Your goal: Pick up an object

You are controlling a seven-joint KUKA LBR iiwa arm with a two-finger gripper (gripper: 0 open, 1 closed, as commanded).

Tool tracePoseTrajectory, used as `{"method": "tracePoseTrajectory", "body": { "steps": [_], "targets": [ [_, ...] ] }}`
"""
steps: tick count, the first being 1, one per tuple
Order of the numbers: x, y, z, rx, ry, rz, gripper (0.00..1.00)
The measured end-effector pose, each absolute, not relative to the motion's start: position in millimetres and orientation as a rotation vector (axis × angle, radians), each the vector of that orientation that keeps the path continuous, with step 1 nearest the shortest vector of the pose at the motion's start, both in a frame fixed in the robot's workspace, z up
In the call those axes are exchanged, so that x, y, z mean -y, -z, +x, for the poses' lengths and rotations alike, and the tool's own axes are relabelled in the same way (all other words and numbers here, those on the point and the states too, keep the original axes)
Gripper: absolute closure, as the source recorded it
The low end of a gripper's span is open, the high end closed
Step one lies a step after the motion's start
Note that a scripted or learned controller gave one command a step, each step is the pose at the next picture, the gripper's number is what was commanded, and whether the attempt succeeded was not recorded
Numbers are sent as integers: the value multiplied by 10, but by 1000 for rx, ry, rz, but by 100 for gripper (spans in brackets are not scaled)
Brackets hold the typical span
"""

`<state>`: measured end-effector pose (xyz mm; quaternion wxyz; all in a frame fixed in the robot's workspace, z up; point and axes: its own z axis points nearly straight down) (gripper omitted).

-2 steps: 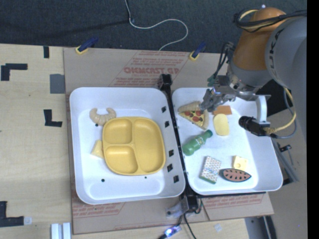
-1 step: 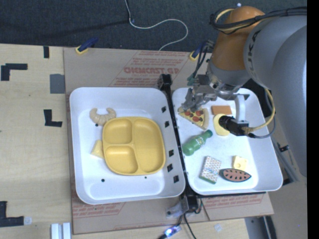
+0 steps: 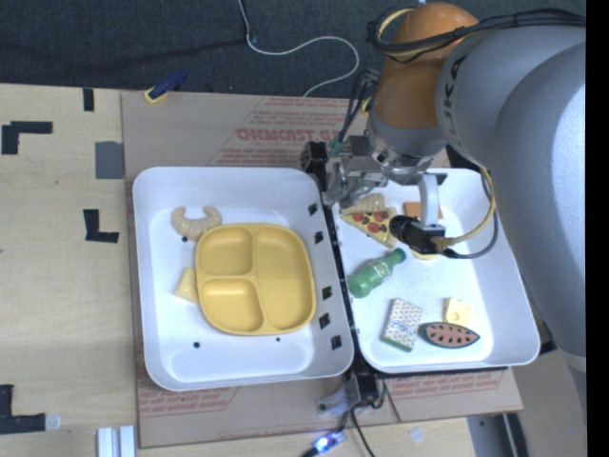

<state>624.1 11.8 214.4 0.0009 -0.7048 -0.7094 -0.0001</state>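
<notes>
- Gripper (image 3: 354, 187) is seen low over the pizza slice (image 3: 367, 219) in the right bin (image 3: 504, 303) (finger spacing cannot be told).
- Green bottle (image 3: 374, 273) is laid just below.

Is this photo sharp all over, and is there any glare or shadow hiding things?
Camera view: soft all over; the arm near the lens looms largest and blurriest. The white bins are bright but not washed out, and the yellow plate shows a mild sheen. Shadow darkens the spot under the gripper.
</notes>
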Motion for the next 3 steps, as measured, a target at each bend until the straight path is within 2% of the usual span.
{"method": "tracePoseTrajectory", "body": {
  "steps": [1, 2, 3],
  "targets": [
    [-37, -2251, 6344, 2224, -1, -2218, 100],
    [-22, -2165, 6274, 2222, -5, -2219, 100],
    [-154, -2333, 6271, 2224, 0, -2218, 100]
  ]
}}
